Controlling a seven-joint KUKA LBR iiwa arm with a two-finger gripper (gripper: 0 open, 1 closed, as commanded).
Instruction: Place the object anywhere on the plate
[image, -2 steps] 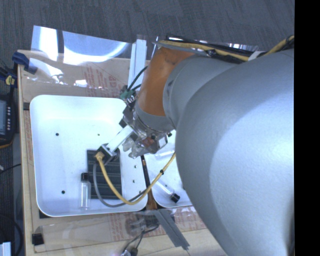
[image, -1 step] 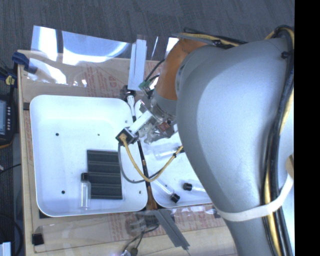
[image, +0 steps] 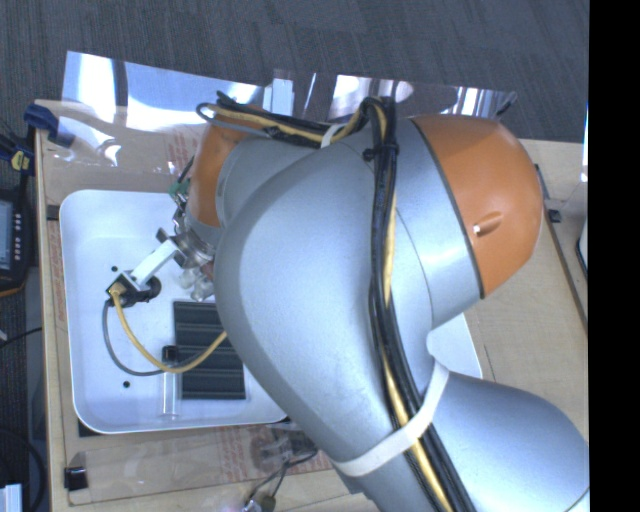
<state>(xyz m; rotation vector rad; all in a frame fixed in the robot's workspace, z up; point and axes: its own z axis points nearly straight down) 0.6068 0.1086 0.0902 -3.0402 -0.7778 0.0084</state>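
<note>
Gripper (image: 188, 250) sits low over the left bin (image: 85, 300), mostly hidden under the arm (image: 330, 300); whether it is wide, narrow or holding anything cannot be told. The likeliest task thing is a dark ribbed slab (image: 208, 350), rectangular, lying flat on the bin floor near the front wall, its right side under the arm. A white bar (image: 152, 265) with a black tip juts left from the gripper. A yellow cable (image: 115, 340) loops from that tip to the slab.
</note>
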